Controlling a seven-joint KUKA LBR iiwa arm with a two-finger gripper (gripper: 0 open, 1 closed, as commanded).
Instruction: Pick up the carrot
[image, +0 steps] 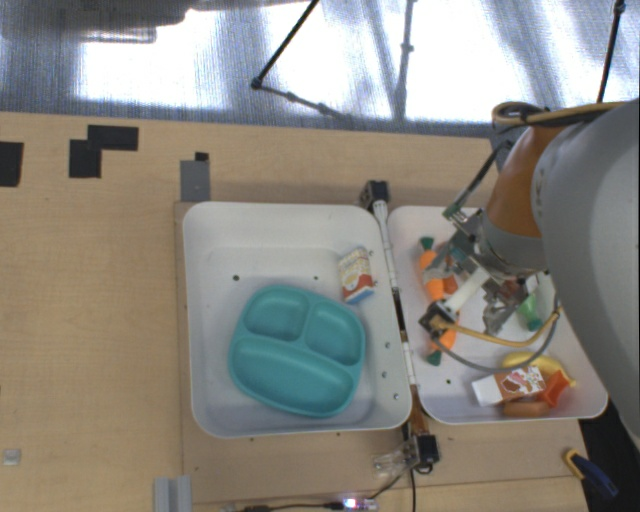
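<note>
In the right bin, a small orange carrot with a green top lies near the upper left corner. An orange piece rests just below it. Another orange piece with a green end lies lower, by the left wall. My gripper hangs low over the middle of this bin, just right of these orange things, and its body hides whatever is beneath it.
A green thing, a yellow banana, an orange and white carton and a brown sausage lie right and in front of the gripper. The left bin holds a teal divided plate and a small carton.
</note>
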